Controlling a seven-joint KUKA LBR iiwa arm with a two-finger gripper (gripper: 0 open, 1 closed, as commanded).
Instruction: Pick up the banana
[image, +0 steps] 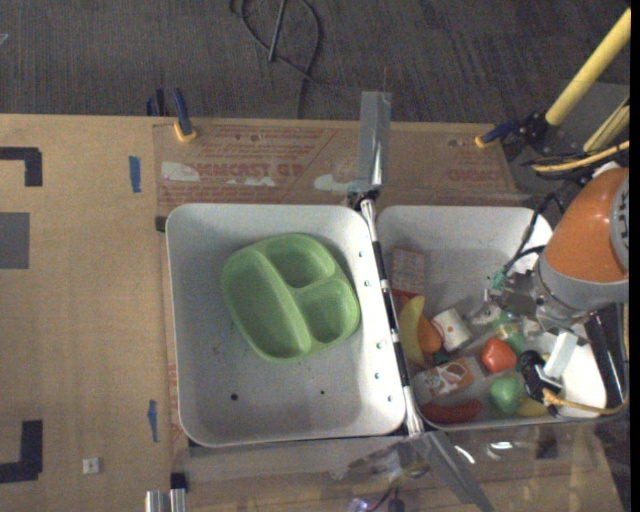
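The banana (409, 326) is yellow and curved. It lies against the left wall of the right bin (470, 228), next to an orange toy (430, 336). My gripper (508, 318) hangs below the orange-banded wrist (590, 240), low over the toy pile in the middle right of that bin. It is well to the right of the banana, and a white and red block (452, 326) lies between them. Nothing can be made out in the gripper's grasp.
Around the gripper lie a red toy (497, 355), a green pepper (505, 392), a small printed box (450, 378) and a red chili (452, 411). A pink card (408, 268) lies above the banana. The left bin (190, 330) holds a green divided plate (290, 296).
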